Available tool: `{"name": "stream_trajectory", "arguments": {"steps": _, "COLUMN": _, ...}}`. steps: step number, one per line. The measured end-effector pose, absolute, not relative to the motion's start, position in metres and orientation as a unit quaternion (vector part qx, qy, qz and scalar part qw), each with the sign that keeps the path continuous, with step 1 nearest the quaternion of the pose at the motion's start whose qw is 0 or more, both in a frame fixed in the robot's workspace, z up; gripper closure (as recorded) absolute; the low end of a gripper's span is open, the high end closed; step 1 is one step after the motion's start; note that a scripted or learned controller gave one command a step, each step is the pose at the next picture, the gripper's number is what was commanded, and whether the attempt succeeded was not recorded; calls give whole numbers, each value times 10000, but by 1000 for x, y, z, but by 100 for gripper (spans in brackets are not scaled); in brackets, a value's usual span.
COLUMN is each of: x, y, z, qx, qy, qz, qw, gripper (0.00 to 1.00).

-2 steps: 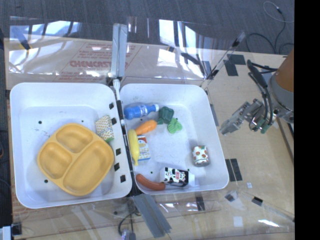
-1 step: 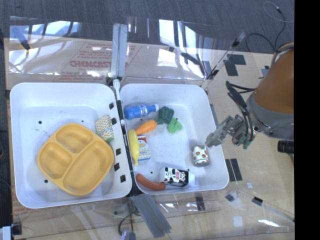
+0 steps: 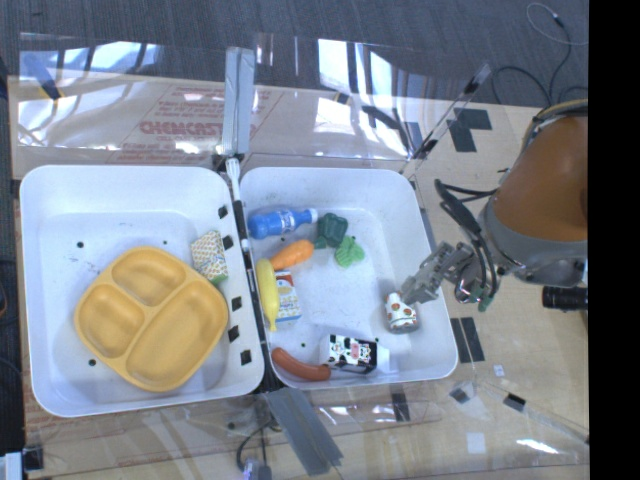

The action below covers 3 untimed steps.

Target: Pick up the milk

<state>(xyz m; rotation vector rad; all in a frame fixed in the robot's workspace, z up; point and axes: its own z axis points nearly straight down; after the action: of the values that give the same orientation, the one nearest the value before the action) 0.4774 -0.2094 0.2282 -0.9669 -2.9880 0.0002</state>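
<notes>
The milk (image 3: 352, 352) is a small carton with black cow patches. It lies on its side near the front wall of the right bin (image 3: 330, 180), beside a brown sausage (image 3: 298, 366). My gripper (image 3: 422, 288) hangs over the bin's right side, up and to the right of the milk and well apart from it. Its fingers look open with nothing between them. Just below the fingertips sits a small white cup with red spots (image 3: 402, 313).
The right bin also holds a blue bottle (image 3: 280, 222), a carrot (image 3: 292, 255), green vegetables (image 3: 338, 236), a banana (image 3: 266, 292) and a small juice box (image 3: 287, 297). A yellow divided plate (image 3: 150, 318) and a patterned packet (image 3: 209, 255) lie in the left bin (image 3: 50, 218).
</notes>
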Motion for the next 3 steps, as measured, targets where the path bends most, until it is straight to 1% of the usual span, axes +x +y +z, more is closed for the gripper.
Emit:
{"name": "stream_trajectory", "arguments": {"steps": 1, "x": 479, "y": -209, "z": 239, "qx": -3059, "qy": -9520, "qz": 4, "qw": -2, "gripper": 100}}
{"name": "stream_trajectory", "arguments": {"steps": 2, "x": 477, "y": -209, "z": 218, "qx": -2263, "qy": -9741, "qz": -1, "qw": 9, "gripper": 100}}
{"name": "stream_trajectory", "arguments": {"steps": 3, "x": 478, "y": -210, "z": 211, "qx": -523, "qy": -9986, "qz": 0, "qw": 5, "gripper": 100}}
